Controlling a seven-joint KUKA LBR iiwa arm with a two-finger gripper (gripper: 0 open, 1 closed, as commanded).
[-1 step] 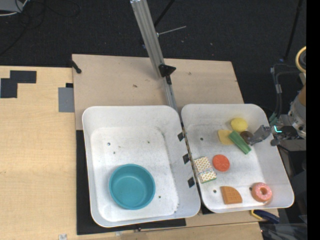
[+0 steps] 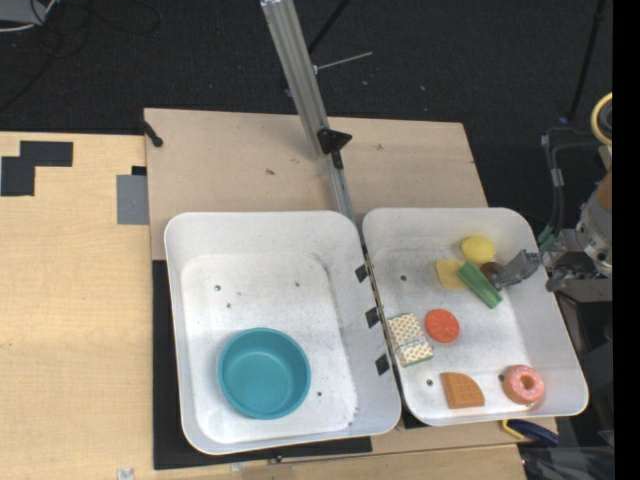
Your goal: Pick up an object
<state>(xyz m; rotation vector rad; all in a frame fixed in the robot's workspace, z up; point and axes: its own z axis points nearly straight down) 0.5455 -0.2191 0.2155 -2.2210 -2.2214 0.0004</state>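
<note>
A pale wooden bench against a dark floor bears two white bins: the left bin holds a teal bowl, the right bin the pickable clutter. The gripper hangs at that bin's right rim beside a green block and yellow ball; whether it is open I cannot tell. This looks like the approach, and next it must settle over one piece and close.

— What sort of place is this?
— A robotics lab: two white bins on a plywood bench, an aluminium mast rising at twelve o'clock, loose cables at ten, black carpet behind, toy objects sorted for trials.
</note>
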